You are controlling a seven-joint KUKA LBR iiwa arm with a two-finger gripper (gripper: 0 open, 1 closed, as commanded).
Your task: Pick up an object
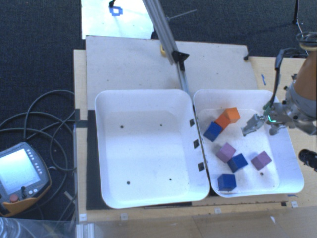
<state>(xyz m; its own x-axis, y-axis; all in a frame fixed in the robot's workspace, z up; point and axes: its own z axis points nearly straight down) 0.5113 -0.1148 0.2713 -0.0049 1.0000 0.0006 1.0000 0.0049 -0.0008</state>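
Blocks are lying scattered across the floor of the right bin, all of them loose and resting on the white plastic.

The bench is carrying both bins, with a pale board lying flat behind them. The left bin is sitting edge to edge with the right one. A metal pole is slanting down from the top of the view towards the seam between the two bins. On the dark carpet to the left, a teach pendant is lying with its screen glowing, and black cables are looping around it.

The arm is reaching in from the right edge, over the right bin's far side. Its gripper is hanging over the upper middle of that bin, pointing left, near the orange block and apart from it. Whether it is parted or clenched I cannot tell, and I am seeing nothing gripped in it.

The orange block is sitting nearest the back wall, with a darker orange-red block pressing against its lower left side. A blue block is touching that one at the left. Nearer the front, a pale purple block is leaning against a second blue block. A darker purple block is standing alone to their right. A third blue block is sitting at the front wall.
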